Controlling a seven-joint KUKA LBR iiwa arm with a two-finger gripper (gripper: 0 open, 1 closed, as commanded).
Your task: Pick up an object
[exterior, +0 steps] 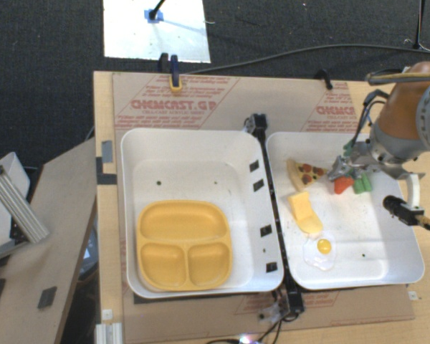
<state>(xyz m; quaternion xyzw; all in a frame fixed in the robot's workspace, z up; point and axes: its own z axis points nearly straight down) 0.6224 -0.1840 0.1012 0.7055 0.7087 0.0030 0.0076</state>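
pincer (pixel 342 169) low in right bin (pixel 401 264) | carrot (pixel 342 185) just below | pizza slice (pixel 305 172) left

Yellow tray (pixel 185 245), white bins (pixel 201 149), orange-banded arm (pixel 408 110).

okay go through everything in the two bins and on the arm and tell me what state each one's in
Yellow divided tray: flat in the left bin, compartments bare.
Pizza slice: flat in the right bin.
Cheese wedge: lying flat.
Fried egg: flat, yolk up.
Carrot: on the bin floor by the gripper.
Green piece: beside the carrot.
Gripper: low over the right bin.
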